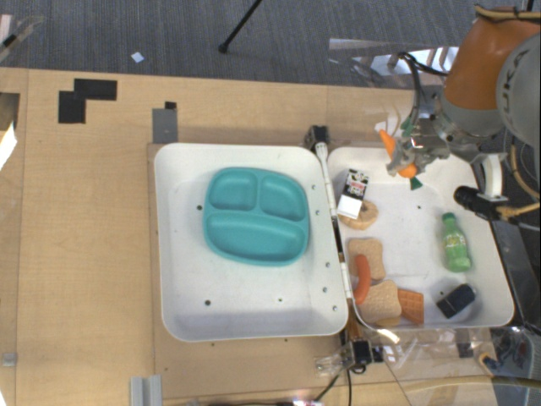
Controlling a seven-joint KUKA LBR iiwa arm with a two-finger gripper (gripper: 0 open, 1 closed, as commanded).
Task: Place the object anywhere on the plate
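An orange carrot (391, 149), seemingly light, stiff toy food best gripped mid-length, sits pinched between the gripper (406, 155) fingers at upper right, above the right bin (486, 194). The teal plate (256, 216) lies centre-left.

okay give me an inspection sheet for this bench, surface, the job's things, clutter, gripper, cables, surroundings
Surface: wooden bench bearing a left bin and a right bin.
Job's things: teal plate with three compartments, in the left bin; orange object at the gripper, hold unclear.
Clutter: right bin holds a green bottle, black block, bread-like pieces, small white box.
Grippers: gripper above the right bin's far edge.
Cables: wires at the near edge.
Surroundings: grey carpet, dark rod.
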